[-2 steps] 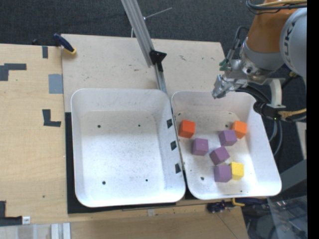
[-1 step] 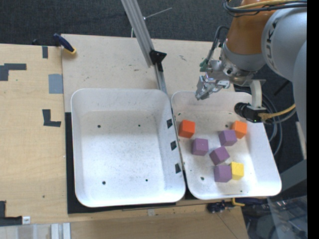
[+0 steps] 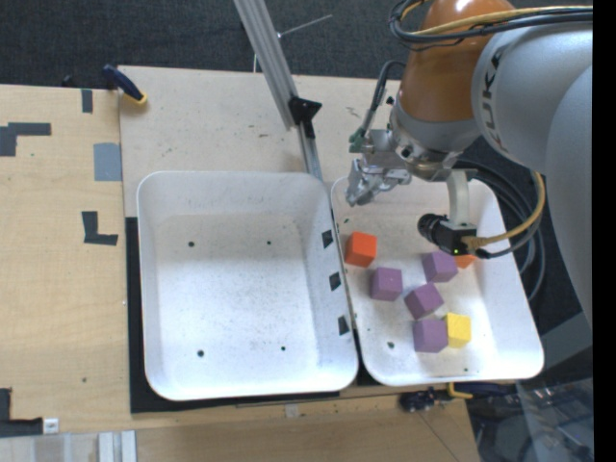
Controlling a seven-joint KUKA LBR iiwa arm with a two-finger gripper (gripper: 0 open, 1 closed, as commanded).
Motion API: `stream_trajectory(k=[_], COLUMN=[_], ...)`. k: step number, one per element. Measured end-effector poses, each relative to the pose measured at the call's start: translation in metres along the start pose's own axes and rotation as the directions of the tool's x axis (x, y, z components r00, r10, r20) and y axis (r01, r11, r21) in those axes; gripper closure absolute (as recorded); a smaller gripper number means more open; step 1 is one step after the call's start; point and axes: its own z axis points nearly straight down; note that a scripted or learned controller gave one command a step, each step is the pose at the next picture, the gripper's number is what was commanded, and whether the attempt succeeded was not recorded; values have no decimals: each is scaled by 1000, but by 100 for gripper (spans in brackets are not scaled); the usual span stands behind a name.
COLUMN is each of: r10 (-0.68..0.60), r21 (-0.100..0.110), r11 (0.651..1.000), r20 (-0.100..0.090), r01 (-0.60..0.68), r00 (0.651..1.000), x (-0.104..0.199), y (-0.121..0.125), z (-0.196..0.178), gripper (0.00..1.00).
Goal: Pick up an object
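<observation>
While right bin [image 3: 520,349] holds orange [image 3: 361,249], purple, yellow [image 3: 459,329] cubes | jaws' state unclear

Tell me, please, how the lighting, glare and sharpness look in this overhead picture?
In the camera view, light is even and soft; a bright glare spot sits on the arm's orange band; the left bin looks washed out; the orange cube and purple cubes cast only faint shadows; the gripper is slightly blurred, and the whole image is somewhat grainy.
</observation>
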Motion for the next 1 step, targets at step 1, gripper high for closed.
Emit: stream_trajectory(k=[1], r10=[-1], r21=[1], r11=[1000], r20=[0], r01=[1], r00=[1000], x=[63], y=[-12], z=[11], gripper=[100])
